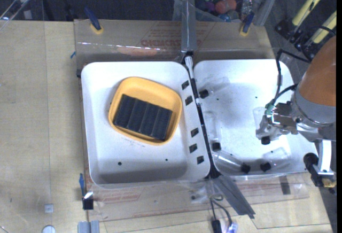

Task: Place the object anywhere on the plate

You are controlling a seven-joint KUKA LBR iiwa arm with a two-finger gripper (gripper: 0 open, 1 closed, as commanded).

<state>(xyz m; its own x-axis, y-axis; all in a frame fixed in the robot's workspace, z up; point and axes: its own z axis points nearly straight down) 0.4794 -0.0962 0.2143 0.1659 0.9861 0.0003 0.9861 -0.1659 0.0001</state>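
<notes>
Since the dark ridged block (145, 117) already lies flat in the yellow plate (120, 99) in the left bin (96, 119), placement looks done, and the pincer (265, 129) hangs low over the right bin (235, 103), well apart, its opening and contents too blurred to tell.

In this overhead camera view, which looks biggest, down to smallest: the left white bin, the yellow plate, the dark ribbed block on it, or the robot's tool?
1. Shallow white left bin
2. Yellow square plastic plate, inside that bin
3. Dark ribbed rectangular block, lying on the plate
4. Tool, smallest, though the arm partly hides it and it sits higher, so this is unsure.
</notes>
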